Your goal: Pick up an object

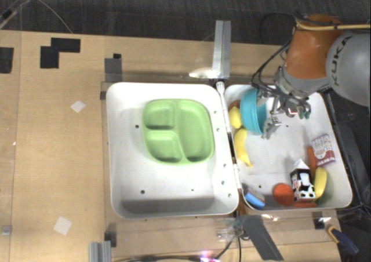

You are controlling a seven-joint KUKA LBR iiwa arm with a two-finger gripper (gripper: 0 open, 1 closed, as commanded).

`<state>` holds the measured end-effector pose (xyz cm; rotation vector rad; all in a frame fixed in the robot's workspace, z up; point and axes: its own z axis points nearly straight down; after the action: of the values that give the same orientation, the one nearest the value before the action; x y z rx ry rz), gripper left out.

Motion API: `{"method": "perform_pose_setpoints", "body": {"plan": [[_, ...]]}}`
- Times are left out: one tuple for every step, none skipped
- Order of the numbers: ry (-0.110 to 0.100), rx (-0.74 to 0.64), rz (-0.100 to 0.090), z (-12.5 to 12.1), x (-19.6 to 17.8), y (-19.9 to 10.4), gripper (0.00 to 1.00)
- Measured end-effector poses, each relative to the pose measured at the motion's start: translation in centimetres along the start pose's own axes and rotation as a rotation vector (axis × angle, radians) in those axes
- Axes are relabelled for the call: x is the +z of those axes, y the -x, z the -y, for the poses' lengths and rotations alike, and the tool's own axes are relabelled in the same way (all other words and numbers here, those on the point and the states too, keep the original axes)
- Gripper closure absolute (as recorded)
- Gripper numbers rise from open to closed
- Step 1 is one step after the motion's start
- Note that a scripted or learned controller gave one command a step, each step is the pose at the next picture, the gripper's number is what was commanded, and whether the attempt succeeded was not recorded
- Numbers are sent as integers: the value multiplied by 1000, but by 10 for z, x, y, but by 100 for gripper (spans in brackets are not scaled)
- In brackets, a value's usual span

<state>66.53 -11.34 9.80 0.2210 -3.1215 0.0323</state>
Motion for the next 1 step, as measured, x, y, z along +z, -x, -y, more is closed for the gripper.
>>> {"method": "perform_pose_setpoints", "body": {"plan": [[15,153,27,-14,7,-36,0]]}}
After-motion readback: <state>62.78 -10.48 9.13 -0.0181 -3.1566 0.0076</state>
